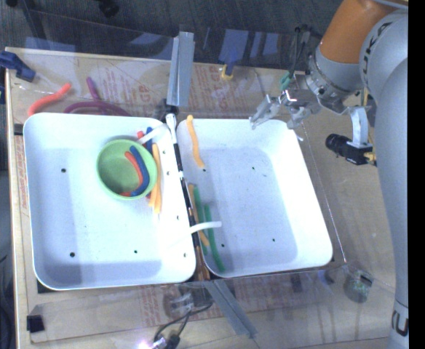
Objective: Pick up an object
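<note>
Progress check on the pick: basically nothing is getting grabbed yet. The gripper (pixel 271 113) is hanging over the far right corner of the right bin (pixel 271 195), its thin fingers looking spread apart with nothing sitting between them, so the arm (pixel 387 64) is still up by the rim rather than down among the stuff. All the candidates are lying well to the left of it. In the right bin, an orange stick (pixel 193 142) is leaning along the far left wall, a couple of green sticks (pixel 211 233) are lying along the near left wall, and a white strip (pixel 205 227) is poking across the divider between the bins. Over in the left bin (pixel 60 224), a green bowl (pixel 118 171) is sitting toward the far right, holding a red curved piece (pixel 137 167), with a few more orange and blue sticks bunched just beside it against the bin wall. My guess is the whole job is still ahead: picking a target, travelling left across the bin, dropping down, closing and lifting. The sticks hugging the walls are looking like awkward grabs, since the fingers are going to have little room next to the rim.
</note>
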Available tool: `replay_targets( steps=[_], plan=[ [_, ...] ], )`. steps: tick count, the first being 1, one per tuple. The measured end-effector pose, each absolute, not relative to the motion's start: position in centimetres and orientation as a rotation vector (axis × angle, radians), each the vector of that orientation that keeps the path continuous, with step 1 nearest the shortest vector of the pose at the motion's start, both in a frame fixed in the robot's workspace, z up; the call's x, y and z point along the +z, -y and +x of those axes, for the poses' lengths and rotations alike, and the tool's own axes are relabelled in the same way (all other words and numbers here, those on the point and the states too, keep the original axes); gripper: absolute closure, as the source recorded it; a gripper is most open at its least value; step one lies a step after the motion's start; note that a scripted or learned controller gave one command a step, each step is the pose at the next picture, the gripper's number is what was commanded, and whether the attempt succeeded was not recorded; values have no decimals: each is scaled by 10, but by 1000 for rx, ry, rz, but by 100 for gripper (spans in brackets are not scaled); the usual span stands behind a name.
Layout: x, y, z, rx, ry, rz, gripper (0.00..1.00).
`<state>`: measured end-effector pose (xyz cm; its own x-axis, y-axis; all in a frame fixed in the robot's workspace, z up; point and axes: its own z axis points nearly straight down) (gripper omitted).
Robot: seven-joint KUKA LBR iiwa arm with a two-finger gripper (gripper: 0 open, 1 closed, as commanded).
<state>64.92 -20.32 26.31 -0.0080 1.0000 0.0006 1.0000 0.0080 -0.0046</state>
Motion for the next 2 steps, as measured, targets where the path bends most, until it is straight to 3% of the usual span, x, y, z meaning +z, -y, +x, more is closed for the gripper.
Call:
replay_targets(
  steps=[1,2],
  plan=[
    [99,169,655,2,2564,-1809,0],
    [95,109,657,15,2389,-2056,0]
  ],
)
